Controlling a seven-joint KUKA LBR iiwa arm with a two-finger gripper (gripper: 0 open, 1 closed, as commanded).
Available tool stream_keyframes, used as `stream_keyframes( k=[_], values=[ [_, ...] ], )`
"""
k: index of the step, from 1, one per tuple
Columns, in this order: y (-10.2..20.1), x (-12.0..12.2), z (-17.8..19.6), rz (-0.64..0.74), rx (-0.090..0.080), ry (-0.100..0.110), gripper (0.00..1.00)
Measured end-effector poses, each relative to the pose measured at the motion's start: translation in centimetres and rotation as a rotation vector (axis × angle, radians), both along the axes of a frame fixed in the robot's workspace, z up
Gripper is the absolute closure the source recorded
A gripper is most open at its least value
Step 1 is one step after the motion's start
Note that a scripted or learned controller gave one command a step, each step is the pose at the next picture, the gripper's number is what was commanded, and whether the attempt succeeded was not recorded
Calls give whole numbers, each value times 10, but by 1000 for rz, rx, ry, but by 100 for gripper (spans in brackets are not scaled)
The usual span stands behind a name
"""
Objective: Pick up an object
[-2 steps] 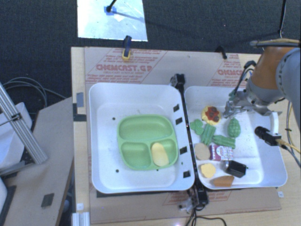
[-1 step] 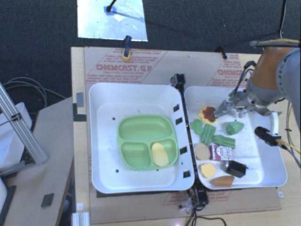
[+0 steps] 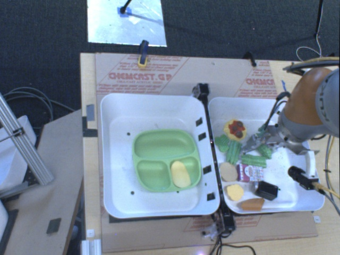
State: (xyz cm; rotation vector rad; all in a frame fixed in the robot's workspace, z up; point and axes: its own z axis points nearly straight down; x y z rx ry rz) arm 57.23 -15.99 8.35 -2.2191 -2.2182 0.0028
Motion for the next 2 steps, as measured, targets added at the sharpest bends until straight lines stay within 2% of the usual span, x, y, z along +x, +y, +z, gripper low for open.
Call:
stream_keyframes(
  k=[1, 2],
  values=[
    [-1, 4, 12, 2, -3, -8, 100],
    [83, 36, 131, 15, 0, -20, 100]
  ],
)
